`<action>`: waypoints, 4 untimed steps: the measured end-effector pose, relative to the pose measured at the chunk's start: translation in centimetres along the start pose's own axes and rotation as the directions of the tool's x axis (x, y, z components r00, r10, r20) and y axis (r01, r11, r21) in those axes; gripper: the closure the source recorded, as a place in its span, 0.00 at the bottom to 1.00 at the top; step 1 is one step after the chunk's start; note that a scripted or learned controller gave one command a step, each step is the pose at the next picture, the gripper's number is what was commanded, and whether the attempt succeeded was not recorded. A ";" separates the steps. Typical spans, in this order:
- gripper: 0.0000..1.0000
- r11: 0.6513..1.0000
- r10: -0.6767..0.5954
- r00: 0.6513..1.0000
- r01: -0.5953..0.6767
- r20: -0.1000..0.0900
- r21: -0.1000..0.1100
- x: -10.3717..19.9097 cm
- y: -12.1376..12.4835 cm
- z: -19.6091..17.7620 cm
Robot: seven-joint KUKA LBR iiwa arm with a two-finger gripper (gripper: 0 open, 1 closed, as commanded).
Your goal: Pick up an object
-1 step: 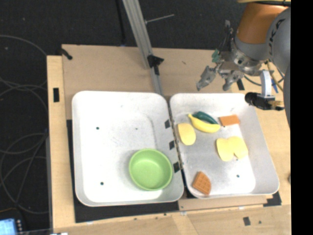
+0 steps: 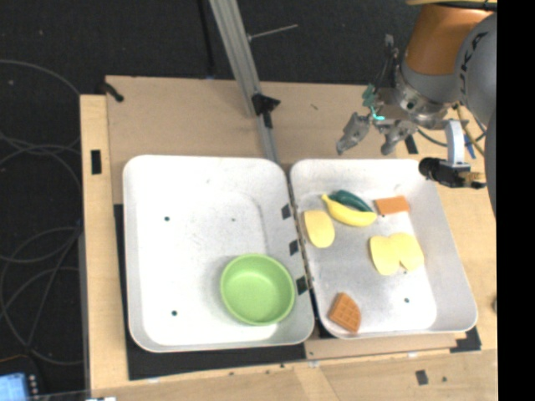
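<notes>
the gripper (image 2: 373, 137) hangs in the upper right of the frame, just above the far rim of the right bin (image 2: 447, 249), its two fingers spread apart with nothing between them, so nothing is held yet; it looks parked at the bin's edge, high and out of the way, probably so the arm can drop onto a target from above without sweeping the pieces. all the likely pickings lie loose in the right bin. the banana (image 2: 349, 215) sits in the upper middle of that bin, its long axis running from upper left to lower right in the frame, slightly curved, with a dark green piece (image 2: 349, 199) lying along its upper side and touching it. just right of the banana's lower end lies a small orange block (image 2: 392, 205), its long side nearly level across the frame. a pale yellow oval (image 2: 318, 229) lies at the bin's left wall, long axis near vertical in the frame. a larger pale yellow piece (image 2: 395, 253) rests in the middle right, and a tan waffle-like piece (image 2: 344, 313) sits low near the front rim, tilted. the left bin (image 2: 167, 190) bears a green bowl (image 2: 257, 288) upright in its lower right corner. the banana seems the nearest easy target, though the green piece crowding it could foul a grasp.
</notes>
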State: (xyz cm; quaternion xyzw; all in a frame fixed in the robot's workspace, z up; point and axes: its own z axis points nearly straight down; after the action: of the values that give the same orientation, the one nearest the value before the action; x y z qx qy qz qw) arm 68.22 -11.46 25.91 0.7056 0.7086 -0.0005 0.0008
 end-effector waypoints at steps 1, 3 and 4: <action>0.00 1.000 0.005 1.000 -0.005 0.002 0.004 -1.0 0.3 4.7; 0.00 1.000 0.006 1.000 -0.006 0.002 0.003 -0.9 -0.3 16.1; 1.00 1.000 0.007 1.000 -0.007 0.002 -0.004 -1.0 -0.1 14.6</action>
State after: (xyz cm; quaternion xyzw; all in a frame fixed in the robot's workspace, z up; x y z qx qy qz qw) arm 68.15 -12.46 11.33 0.7080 0.7062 0.0004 0.0030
